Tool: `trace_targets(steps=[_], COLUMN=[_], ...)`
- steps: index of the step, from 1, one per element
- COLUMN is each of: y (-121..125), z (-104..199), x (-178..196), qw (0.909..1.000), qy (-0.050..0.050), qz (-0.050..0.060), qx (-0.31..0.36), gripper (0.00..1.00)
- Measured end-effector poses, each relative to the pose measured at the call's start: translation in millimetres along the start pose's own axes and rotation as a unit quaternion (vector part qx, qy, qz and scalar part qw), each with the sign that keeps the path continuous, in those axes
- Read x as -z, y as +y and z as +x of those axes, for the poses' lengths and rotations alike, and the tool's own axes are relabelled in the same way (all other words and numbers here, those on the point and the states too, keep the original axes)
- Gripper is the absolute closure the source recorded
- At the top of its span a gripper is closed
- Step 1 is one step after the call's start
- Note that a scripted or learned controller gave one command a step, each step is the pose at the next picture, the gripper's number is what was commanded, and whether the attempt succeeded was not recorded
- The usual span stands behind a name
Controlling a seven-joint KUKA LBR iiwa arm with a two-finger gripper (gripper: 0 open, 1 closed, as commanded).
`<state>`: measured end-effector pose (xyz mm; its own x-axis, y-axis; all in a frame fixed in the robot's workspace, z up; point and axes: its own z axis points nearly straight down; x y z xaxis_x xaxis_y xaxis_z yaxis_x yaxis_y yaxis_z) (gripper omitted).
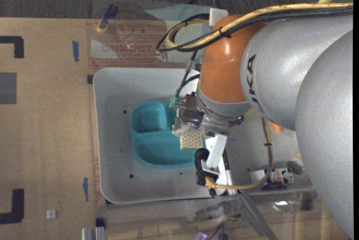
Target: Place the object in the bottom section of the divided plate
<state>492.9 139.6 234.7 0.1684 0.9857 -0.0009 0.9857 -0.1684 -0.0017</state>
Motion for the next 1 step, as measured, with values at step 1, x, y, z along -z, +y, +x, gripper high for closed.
trace_targets(steps=[1], y=[0.0], z=[0.0], x=[0.1], qw=[1.0], qy=[0.0], qz=[0.0], qx=[0.0], gripper=[0.0])
